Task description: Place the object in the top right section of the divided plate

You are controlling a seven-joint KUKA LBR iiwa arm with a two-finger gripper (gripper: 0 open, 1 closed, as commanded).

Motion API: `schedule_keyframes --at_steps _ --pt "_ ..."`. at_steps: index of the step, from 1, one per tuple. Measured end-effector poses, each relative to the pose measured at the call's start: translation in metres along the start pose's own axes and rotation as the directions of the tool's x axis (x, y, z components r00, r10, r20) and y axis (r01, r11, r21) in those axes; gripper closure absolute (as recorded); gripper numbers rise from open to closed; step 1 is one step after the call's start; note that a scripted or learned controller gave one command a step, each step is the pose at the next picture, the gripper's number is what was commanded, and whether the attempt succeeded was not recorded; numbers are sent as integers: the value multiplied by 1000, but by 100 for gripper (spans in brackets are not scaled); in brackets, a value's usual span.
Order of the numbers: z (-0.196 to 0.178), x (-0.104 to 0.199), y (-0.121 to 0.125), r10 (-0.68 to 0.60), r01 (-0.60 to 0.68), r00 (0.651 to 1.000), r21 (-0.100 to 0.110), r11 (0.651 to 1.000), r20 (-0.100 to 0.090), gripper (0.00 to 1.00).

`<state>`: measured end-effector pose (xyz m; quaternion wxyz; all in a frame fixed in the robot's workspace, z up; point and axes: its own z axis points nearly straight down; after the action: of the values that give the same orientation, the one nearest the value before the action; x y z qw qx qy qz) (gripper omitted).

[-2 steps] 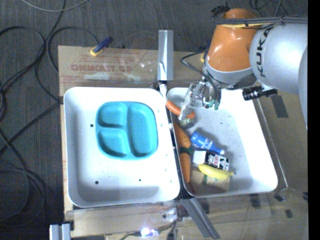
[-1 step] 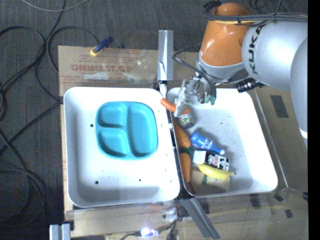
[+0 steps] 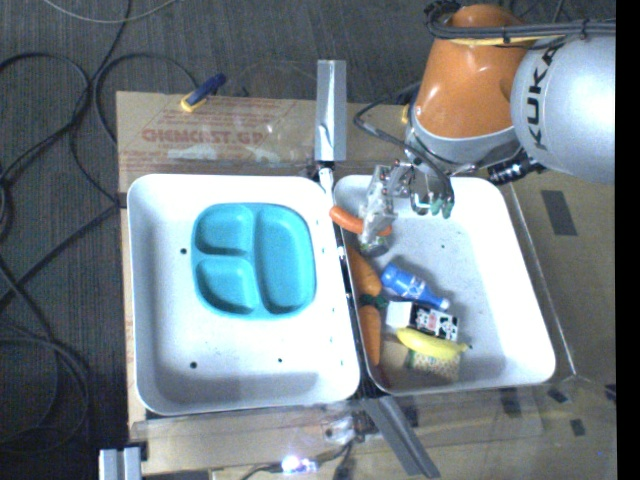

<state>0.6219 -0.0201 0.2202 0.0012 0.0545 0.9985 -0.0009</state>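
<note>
Over the right bin (image 3: 520,298): gripper (image 3: 378,213) at its eleven o'clock corner; whether it is open or closed, I cannot tell
Object: unpicked; toys lie heaped at six o'clock; orange piece (image 3: 346,218) beside the gripper
Divided plate (image 3: 255,258): bare; placing remains

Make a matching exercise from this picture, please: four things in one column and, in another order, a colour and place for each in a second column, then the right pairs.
Things:
1. divided plate
2. banana
3. bottle
4. clip

Colour and place:
A. yellow, low in the right bin
B. blue and yellow, on the cardboard behind the bins
C. turquoise, in the left bin
D. blue with a white cap, in the middle of the right bin

Pairs: 1-C, 2-A, 3-D, 4-B
</note>
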Motion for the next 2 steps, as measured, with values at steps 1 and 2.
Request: schedule_keyframes --at_steps 1,2 --pt "9 -25 12 -6 6 1000 -3 1000 0 100" --pt "12 -36 33 -7 7 1000 -6 1000 0 100"
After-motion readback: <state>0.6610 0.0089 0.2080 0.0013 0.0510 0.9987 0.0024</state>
